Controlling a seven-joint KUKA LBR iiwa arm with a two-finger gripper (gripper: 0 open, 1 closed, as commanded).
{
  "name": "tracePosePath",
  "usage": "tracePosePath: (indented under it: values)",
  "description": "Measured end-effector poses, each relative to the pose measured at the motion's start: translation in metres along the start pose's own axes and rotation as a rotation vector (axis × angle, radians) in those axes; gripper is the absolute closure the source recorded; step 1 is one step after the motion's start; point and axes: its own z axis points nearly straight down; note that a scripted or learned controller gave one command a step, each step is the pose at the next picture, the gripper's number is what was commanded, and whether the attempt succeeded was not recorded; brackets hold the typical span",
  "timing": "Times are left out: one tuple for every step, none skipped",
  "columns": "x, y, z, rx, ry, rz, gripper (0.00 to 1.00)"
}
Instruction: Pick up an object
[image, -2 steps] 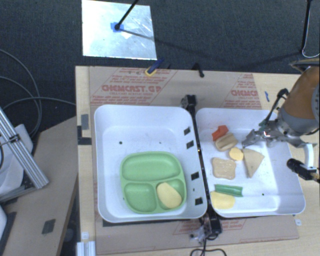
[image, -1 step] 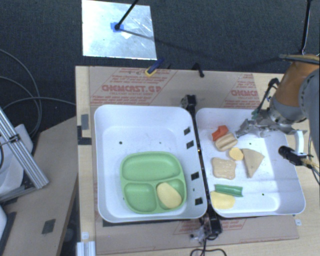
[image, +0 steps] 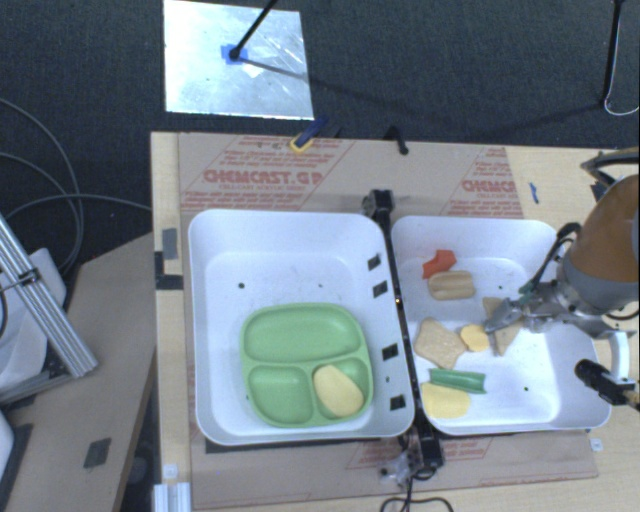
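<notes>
My gripper is low in the right bin, near its middle right, with the grey arm and orange band behind it. A tan wedge lies directly under it, partly hidden. Just left of it sit a small yellow piece and a tan cracker-like slab. Farther back are a red piece and a tan bread roll. Toward the front lie a green bean and a yellow piece.
The left bin holds a green divided plate with a yellow food item in its front right compartment. A black divider runs between the bins. A black part of the arm overhangs the right bin's front right corner.
</notes>
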Motion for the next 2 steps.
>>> tracePosePath:
  values:
    - [-0.001, 0.005, -0.012, -0.011, -0.006, -0.004, 1.0]
    - [0.065, 0.04, -0.063, -0.013, -0.004, -0.011, 1.0]
